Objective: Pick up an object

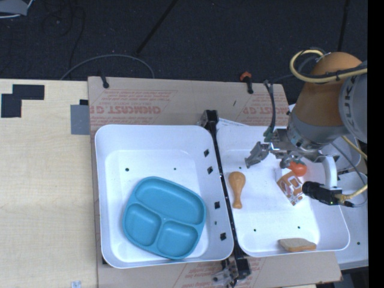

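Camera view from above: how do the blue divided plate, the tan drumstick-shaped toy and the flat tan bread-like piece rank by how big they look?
Largest to smallest:
1. Blue divided plastic plate, by far the largest.
2. Tan drumstick-shaped toy.
3. Flat tan bread-like piece.
The last two look close in size, so their order is unsure.

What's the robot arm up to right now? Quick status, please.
End effector low over right bin, grip unclear. Drumstick, small carton, bread slice lie loose. Blue plate in left bin.

You could read "CHEMCAST GP", upside down, on the brown board (pixel 129 108) behind the bins.
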